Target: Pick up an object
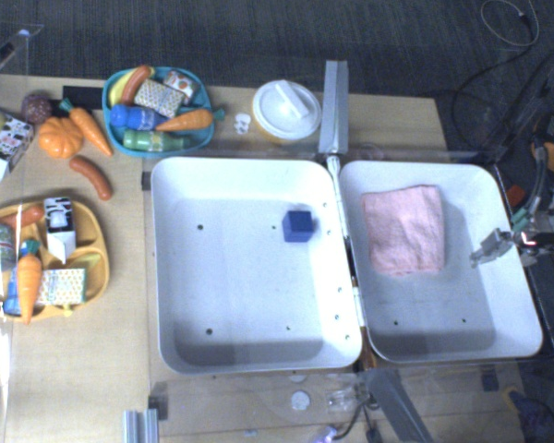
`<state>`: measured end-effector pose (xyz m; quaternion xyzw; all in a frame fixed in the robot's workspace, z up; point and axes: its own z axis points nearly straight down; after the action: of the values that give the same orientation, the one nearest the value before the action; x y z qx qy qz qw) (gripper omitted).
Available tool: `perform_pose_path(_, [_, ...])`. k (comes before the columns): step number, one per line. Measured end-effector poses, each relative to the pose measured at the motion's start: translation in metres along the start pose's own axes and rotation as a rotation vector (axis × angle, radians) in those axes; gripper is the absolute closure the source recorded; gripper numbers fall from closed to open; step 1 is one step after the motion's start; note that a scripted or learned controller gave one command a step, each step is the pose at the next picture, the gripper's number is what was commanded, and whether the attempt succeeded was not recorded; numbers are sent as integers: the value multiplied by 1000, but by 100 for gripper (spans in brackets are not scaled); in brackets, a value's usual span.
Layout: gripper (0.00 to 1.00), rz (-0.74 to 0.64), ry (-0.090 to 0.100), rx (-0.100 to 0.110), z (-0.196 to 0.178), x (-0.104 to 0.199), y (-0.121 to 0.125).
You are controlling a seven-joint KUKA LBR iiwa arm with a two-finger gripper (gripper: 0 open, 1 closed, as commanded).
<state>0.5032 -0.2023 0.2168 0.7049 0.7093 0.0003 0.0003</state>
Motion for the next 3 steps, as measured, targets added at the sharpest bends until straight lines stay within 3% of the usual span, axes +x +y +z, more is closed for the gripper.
perform_pose_path(1, [0,45,0,1,111,37,43])
perform_pose_path(3, [0,-185,-5,-16,125,100,75])
